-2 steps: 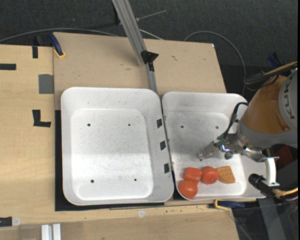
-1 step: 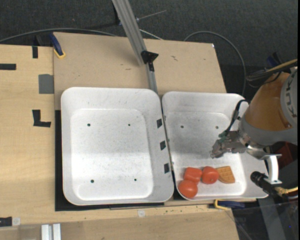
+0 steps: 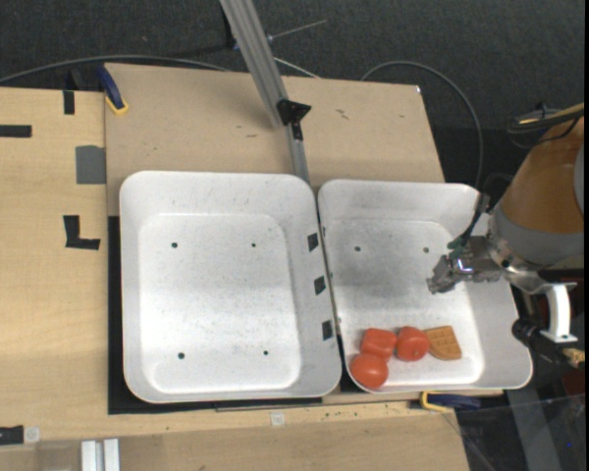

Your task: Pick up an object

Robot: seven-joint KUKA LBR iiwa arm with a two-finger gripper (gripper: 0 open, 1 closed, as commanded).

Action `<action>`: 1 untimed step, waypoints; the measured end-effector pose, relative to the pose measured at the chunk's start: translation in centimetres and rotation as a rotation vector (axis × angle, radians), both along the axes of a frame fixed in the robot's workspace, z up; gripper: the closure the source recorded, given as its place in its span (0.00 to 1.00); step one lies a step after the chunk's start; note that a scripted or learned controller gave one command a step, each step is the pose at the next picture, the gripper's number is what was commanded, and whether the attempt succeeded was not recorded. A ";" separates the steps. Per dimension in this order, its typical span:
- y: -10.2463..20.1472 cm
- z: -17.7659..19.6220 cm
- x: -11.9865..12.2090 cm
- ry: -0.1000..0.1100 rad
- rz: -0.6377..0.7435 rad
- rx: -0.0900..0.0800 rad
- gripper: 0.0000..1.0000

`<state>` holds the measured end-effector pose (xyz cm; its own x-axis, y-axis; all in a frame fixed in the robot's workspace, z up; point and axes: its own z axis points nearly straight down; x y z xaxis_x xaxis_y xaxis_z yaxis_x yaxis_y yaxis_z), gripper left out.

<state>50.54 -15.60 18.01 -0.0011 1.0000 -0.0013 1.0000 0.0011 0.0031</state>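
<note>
1. Two white bins sit side by side on the bench [image 3: 226,116], walls touching, so anything lifted from one has a short trip to the other.
2. The left bin [image 3: 216,189] has bare floor; all the pickable things are in the right bin [image 3: 393,196].
3. Three red pieces [image 3: 378,342] are bunched in the right bin's near corner, touching one another, against the near wall. That crowding will likely make a clean two-finger grasp awkward.
4. Just beside them, to the right, lies a tan cracker [image 3: 444,342], flat on the floor and touching the nearest red piece.
5. The arm [image 3: 545,199] leans in from the right, orange band above the wrist, over the bin's right wall.
6. The gripper [image 3: 444,279] hangs above the bin's floor, right of centre, apart from the cluster and further from the camera than it is.
7. Whether the gripper is open or closed I cannot tell; it is too small and dark here, and nothing is seen in it.
8. My read: this is the approach, nothing lifted yet. The next move calls for shifting toward the near corner, then descending.
9. Risk: fingers may nudge the pieces into the wall.
</note>
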 end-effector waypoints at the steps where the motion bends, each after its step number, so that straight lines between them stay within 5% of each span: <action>1: -0.2 4.9 -0.9 0.000 0.000 0.000 1.00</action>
